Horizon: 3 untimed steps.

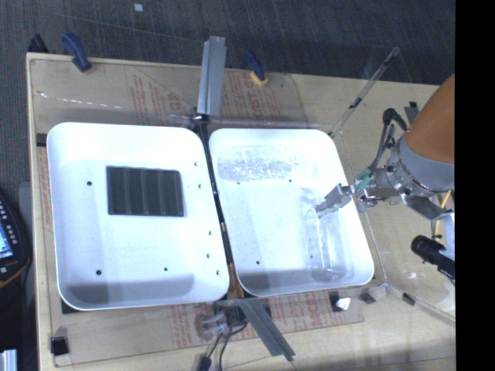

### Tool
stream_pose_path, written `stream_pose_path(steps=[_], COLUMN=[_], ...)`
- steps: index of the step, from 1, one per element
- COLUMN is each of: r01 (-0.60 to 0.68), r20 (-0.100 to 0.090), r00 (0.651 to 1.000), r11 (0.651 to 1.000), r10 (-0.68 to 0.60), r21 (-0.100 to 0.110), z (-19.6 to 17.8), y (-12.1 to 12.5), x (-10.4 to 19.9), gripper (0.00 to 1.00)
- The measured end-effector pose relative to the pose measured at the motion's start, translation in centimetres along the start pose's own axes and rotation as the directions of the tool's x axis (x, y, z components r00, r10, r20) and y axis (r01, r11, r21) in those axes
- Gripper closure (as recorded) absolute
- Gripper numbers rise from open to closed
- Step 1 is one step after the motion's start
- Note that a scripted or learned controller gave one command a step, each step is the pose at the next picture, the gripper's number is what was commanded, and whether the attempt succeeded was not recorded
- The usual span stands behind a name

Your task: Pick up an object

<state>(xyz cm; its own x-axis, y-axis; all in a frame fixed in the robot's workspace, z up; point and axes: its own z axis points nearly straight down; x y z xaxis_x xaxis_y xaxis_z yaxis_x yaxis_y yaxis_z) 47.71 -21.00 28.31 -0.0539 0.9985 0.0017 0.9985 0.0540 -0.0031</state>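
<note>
Presently on the bench [116,91]: two white bins side by side. Left bin [69,207] holds a dark ribbed rectangular pad [145,191], lying flat in its upper half. Right bin [263,238] holds two clear plastic items: one crumpled near the top wall [255,165], one elongated along the right wall [325,242]. Gripper [334,199] sits over the right bin's right side, just above the elongated clear piece; whether it is parted or closed cannot be told.

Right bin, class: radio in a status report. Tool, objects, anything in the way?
Tool over right bin, near its right wall. Clear plastic items below it, none seen gripped. Dark ridged block in left bin.
</note>
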Motion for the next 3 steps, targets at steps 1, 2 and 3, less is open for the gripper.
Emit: stream_pose_path(steps=[1,2,3], r01=[-0.048,-0.037,0.386], r20=[0.003,0.002,0.001], r00=[0.999,0.999,0.922], r11=[0.999,0.999,0.922], r10=[0.048,0.037,-0.386], r21=[-0.002,-0.002,0.000], z=[-1.04,-0.61,-0.76], y=[0.30,0.07,0.05], x=[-0.13,-0.01,-0.03], gripper=[0.00,0.00,0.00])
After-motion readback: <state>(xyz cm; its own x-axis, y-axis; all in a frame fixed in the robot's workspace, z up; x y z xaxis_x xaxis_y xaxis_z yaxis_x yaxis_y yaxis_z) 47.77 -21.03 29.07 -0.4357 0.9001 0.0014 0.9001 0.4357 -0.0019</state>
